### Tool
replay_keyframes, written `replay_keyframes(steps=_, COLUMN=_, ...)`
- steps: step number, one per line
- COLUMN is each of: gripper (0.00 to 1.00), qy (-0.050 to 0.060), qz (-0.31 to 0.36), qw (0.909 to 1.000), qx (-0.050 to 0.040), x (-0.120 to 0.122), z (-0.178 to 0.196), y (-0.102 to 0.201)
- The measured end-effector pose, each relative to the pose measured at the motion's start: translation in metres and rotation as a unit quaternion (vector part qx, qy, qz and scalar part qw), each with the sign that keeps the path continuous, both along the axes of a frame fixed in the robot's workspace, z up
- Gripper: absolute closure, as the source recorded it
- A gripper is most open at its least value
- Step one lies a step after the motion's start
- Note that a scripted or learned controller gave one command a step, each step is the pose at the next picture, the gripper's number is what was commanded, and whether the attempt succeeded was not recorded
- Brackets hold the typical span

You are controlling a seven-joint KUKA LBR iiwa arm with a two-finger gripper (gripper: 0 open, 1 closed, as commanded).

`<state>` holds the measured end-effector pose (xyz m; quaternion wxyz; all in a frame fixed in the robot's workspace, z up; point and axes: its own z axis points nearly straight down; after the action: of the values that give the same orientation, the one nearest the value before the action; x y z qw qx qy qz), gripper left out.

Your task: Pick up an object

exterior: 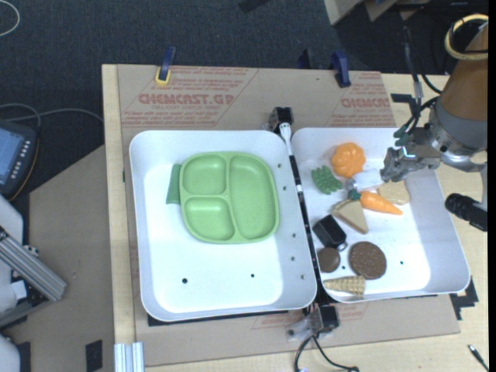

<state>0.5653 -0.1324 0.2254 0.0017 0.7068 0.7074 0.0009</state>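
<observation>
One tool (397,163) over the right bin (434,279) — fingertips too small to read.

I see the worktop (232,91) covered in brown printed board, with a yellow clamp (163,74) and a blue clamp (340,69) on its far edge. A dark carpeted floor (116,14) lies beyond it. At the left edge sits a black device (15,157) with cables (70,115).
</observation>
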Motion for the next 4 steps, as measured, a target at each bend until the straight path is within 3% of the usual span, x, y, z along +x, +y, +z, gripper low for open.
replay_keyframes(steps=1, gripper=1.00, qy=0.003, qz=0.002, qw=1.0000, qx=0.0015, x=0.004, z=-0.006, y=0.052)
replay_keyframes(steps=3, gripper=1.00, qy=0.000, qz=0.002, qw=1.0000, qx=0.0011, x=0.035, z=0.012, y=0.151)
replay_keyframes(steps=4, gripper=1.00, qy=0.000, qz=0.002, qw=1.0000, qx=0.0011, x=0.048, z=0.001, y=0.212)
